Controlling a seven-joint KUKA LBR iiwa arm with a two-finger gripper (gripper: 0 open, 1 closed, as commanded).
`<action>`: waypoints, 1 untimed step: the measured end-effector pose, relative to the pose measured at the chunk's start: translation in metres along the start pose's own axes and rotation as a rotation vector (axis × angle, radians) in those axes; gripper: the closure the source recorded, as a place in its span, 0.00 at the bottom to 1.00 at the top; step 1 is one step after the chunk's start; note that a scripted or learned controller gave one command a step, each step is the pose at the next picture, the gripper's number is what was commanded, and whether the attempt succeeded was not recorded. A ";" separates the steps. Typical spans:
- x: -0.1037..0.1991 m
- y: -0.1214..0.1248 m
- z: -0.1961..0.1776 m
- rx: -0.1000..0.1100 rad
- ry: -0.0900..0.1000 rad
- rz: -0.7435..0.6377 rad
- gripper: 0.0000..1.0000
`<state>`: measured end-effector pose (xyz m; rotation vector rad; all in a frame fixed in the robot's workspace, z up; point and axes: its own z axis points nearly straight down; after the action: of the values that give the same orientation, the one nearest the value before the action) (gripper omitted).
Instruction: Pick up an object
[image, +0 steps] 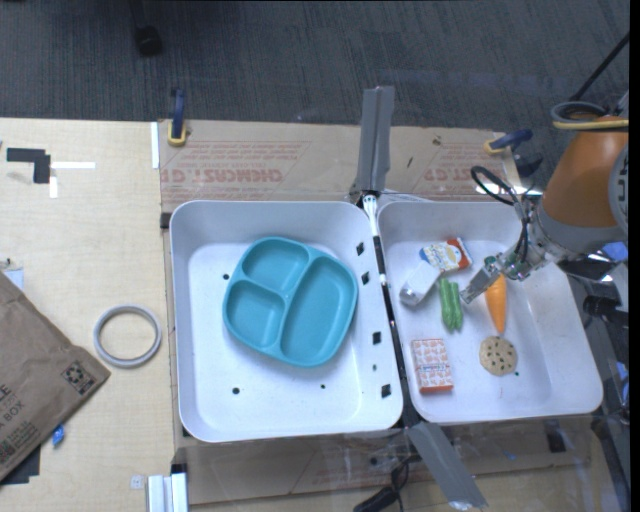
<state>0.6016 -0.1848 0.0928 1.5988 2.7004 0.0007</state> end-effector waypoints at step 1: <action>-0.001 0.000 -0.009 -0.001 -0.001 0.003 1.00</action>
<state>0.6019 -0.1854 0.1017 1.6022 2.6967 0.0018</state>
